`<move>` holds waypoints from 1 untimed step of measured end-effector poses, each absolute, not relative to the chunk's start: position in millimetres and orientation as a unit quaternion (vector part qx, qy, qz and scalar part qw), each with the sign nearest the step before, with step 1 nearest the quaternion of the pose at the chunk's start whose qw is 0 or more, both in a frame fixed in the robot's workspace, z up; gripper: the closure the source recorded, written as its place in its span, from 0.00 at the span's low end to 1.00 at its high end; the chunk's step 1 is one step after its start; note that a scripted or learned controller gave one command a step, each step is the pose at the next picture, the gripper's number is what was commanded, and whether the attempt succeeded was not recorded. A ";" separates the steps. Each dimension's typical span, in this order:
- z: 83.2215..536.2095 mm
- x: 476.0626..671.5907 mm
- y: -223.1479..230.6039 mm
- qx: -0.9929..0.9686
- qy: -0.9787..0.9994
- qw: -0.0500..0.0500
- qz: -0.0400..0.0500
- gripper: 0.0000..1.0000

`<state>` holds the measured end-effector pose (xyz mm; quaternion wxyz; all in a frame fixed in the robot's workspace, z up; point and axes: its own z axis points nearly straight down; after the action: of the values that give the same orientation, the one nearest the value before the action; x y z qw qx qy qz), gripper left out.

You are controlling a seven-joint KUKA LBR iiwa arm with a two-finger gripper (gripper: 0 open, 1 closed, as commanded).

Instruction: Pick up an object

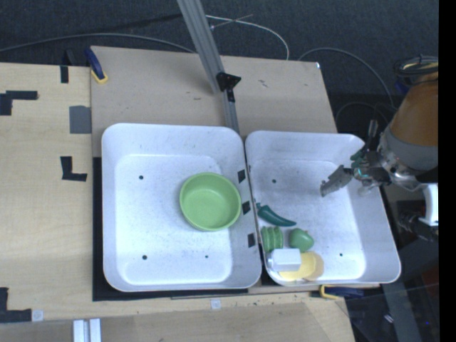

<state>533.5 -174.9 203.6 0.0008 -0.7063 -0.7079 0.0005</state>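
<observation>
My end effector (333, 184) sat over the right bin (370, 262), near its right wall, upper-middle of the tray. Only a dark finger tip was visible poking left from the wrist; couldn't tell how far open it was. Nothing seen between the fingers, no object touching it. White bin floor directly under the tip.

Orange band (420, 116) of my arm was at the right edge, above the wrist.

Pickable objects were all clustered in the right bin's near-left corner, well apart from the end effector: a dark green pepper-like piece (274, 216) lying flat by the left wall, a ribbed green item (271, 237) just below it, a round green item (301, 240) beside that, then a white block (287, 258) resting against a yellow piece (311, 266) at the front rim.

Left bin (121, 262) held a green bowl (209, 201), upright, right of centre, near the divider between bins.

Both bins sat side by side on the desk (164, 84). A grey pole (203, 34) slanted across the desk above the bins; a cable (142, 40) looped behind it.
</observation>
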 end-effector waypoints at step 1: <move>203.7 533.4 -175.1 -0.706 -0.708 0.001 0.000 0.00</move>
<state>533.4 -175.1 203.7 0.0007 -0.7064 -0.7079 0.0004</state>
